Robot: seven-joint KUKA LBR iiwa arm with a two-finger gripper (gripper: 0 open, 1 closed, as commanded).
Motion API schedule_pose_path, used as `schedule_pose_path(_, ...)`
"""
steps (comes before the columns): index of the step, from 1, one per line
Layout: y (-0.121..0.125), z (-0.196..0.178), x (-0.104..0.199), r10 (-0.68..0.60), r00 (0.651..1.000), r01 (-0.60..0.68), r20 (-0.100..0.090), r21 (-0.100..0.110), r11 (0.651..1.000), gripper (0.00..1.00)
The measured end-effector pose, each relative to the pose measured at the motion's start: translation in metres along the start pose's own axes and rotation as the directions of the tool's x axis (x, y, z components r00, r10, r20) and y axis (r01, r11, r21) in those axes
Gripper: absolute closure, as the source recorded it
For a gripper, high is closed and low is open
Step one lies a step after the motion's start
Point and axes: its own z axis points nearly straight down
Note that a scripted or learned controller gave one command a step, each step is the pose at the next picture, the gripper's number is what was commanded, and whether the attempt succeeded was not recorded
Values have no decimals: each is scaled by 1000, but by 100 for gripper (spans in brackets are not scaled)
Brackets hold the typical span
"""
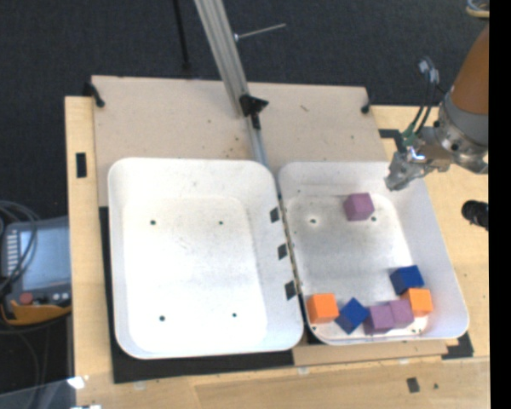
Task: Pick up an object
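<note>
The right bin (426, 228) holds several small blocks. A purple block (358, 206) sits alone near its far side. Along the near edge lie an orange block (323, 307), a blue block (353, 315), a purple block (388, 316), another orange block (420, 301) and a blue block (406, 279). My gripper (400, 174) hangs over the bin's far right corner, above and to the right of the lone purple block, with nothing seen between its fingers.
The left bin (128, 228) lies beside the right one. A slanted aluminium rail (226, 49) runs down to the gap between the bins. A pendant with a screen (30, 267) sits off the bench at left.
</note>
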Motion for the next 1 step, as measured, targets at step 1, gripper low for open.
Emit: schedule_pose_path(1, -5, 3, 41, -1, 1000, 1, -2, 8, 1000, 100)
